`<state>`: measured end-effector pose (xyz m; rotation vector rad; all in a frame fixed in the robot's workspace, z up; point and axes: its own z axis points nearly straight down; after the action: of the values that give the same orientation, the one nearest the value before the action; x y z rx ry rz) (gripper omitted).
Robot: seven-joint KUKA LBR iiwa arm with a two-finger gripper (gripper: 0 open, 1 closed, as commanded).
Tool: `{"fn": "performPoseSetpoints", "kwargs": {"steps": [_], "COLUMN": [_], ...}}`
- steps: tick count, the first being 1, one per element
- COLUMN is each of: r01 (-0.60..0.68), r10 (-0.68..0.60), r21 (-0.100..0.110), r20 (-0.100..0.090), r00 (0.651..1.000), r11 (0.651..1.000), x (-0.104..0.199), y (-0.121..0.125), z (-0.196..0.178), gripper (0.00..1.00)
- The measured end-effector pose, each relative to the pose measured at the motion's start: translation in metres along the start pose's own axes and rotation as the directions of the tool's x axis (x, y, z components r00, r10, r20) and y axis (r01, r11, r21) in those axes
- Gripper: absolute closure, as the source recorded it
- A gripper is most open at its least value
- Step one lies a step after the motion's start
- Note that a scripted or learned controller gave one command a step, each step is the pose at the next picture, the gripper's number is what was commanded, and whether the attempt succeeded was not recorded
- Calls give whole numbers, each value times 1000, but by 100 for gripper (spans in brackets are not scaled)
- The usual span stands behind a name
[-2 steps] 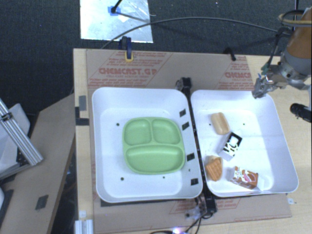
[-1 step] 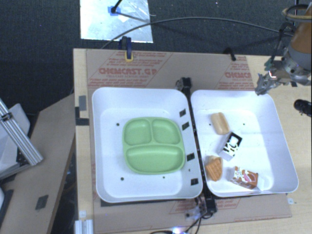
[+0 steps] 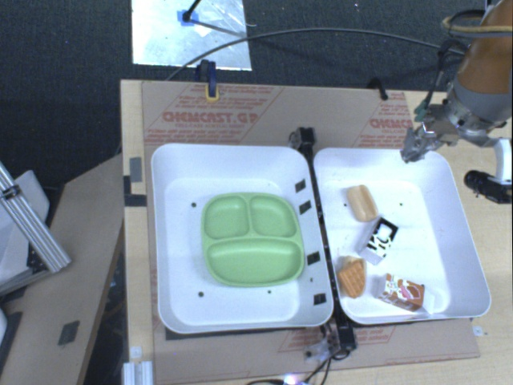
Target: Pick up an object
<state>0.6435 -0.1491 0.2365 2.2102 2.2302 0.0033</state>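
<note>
Objects for picking lie scattered in the right bin (image 3: 457, 215), the shallow white tray on the arm's side of the bench. A tan, bun-like piece (image 3: 361, 202) rests toward the bin's far left, close to the divider it shares with the left bin (image 3: 172, 215). Just nearer the camera from it sits a small black-and-white box (image 3: 381, 240), tilted on the bin floor. Toward the near left corner of the right bin lies an orange-brown, waffle-textured item (image 3: 352, 277), close to the box but apart from it, and beside that, further from the divider, a red-and-white wrapped packet (image 3: 403, 292) sits near the front wall.

The gripper (image 3: 416, 148) of the grey arm, with its orange band (image 3: 485, 69) above the wrist, hangs over the far rim of the right bin, well apart from all four objects. Nothing is visible in its grasp; its tip is too small and blurred to tell how it is set.

In the left bin, just beside the right bin, a green divided plate (image 3: 252, 241) lies flat in the middle. Both bins rest on a brown printed cardboard sheet (image 3: 240, 111) that extends beyond the right bin's far edge.
</note>
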Motion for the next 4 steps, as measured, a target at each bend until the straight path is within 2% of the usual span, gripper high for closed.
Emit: {"fn": "performPoseSetpoints", "kwargs": {"steps": [1,2,3,4], "r01": [0,-1,0,2], "r10": [0,1,0,-2], "r21": [3,4,4,3], "r20": [-2,-1,-2,-3], "r00": [1000,1000,1000,1000], "r11": [1000,1000,1000,1000], "x": [55,95,144,204], "y": [-20,-41,-72,-94], "z": [10,15,15,10], "gripper": [100,100,100,100]}}
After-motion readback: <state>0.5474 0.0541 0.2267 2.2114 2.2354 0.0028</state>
